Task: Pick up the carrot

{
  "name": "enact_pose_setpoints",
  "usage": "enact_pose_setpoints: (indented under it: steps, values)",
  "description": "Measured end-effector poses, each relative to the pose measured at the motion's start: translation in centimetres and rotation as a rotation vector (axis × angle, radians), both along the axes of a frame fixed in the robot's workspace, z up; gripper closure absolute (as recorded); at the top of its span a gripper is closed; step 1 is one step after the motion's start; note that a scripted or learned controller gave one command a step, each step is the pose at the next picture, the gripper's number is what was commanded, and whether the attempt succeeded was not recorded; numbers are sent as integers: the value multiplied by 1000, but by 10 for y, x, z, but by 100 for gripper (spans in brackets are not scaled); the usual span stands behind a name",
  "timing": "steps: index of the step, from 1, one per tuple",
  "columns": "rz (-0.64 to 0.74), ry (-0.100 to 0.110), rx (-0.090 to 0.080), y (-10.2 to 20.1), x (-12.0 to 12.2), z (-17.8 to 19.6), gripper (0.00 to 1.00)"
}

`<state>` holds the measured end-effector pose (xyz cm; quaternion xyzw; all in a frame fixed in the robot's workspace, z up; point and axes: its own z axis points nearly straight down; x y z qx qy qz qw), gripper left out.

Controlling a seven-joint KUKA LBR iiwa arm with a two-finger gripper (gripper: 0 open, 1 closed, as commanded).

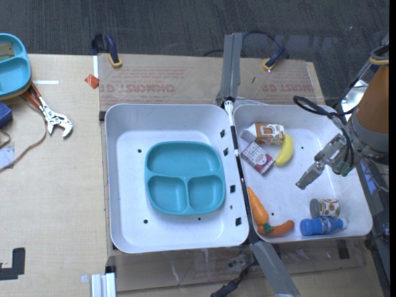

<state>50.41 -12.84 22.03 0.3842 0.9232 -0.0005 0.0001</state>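
The carrot is orange and tapered. It lies in the right bin against the left wall, near the front, pointing towards the back. My gripper hangs over the middle of the right bin, slanting down to the left, to the right of the carrot and a little behind it. White bin floor shows between the two, and nothing is seen in the gripper's hold.
An orange-red vegetable with a green end touches the carrot's front end. A can and a blue bottle lie front right. A banana, a carton and a packet sit at the back. The left bin holds a teal divided plate.
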Motion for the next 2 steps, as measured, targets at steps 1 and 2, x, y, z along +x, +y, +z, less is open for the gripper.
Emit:
enact_pose_setpoints:
  steps: [1,2]
  values:
    - [458,0,1,-7,8,-18,0]
    - [343,-3,0,-62,106,-19,0]
